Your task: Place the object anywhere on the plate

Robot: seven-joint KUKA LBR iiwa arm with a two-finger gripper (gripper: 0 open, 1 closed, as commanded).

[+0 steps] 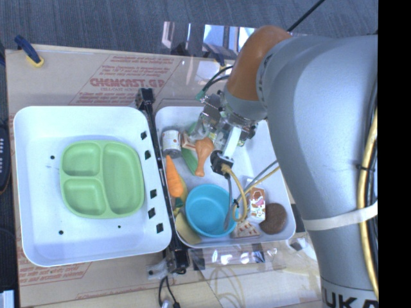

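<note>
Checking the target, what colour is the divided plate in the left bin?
Light green, seen in the camera view: plate.

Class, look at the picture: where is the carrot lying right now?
The carrot lies in the right bin, along its left wall, just above the blue bowl and below the small tin can.

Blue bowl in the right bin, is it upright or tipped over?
Upright: the blue bowl shows its open mouth facing up, with its round rim and inside visible.
</note>
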